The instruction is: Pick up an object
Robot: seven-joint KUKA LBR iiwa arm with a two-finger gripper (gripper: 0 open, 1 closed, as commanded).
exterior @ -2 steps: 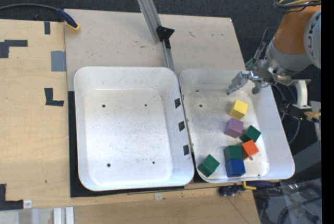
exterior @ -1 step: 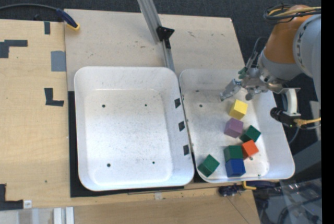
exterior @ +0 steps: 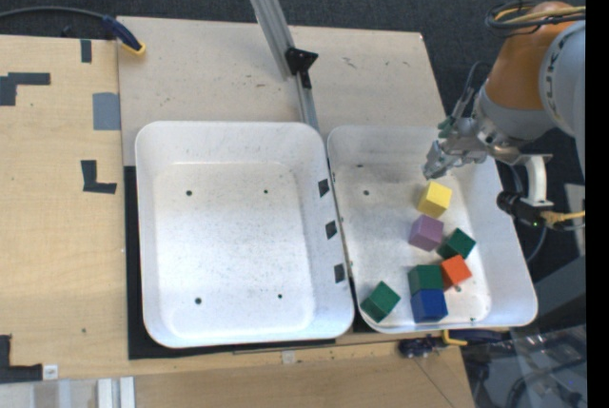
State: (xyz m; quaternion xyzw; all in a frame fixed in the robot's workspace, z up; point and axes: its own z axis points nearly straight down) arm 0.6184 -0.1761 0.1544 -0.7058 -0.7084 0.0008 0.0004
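Observation:
Several small blocks lie in the right bin point(exterior: 381, 159): a yellow cube point(exterior: 435, 199), a purple cube point(exterior: 426, 232), a dark green block point(exterior: 461, 243), an orange block point(exterior: 457, 271), a green cube point(exterior: 425, 279), a blue cube point(exterior: 429, 303) and a green cube point(exterior: 382, 300) at the front. My gripper point(exterior: 440, 162) hangs over the bin's far right part, just above and behind the yellow cube. Nothing shows between its fingertips.
The left bin point(exterior: 152, 206) stands beside the right one. A grey metal post point(exterior: 266, 2) slants down to the gap between the bins. Cables hang at the right of the arm point(exterior: 528, 78). Wooden bench surface lies to the left.

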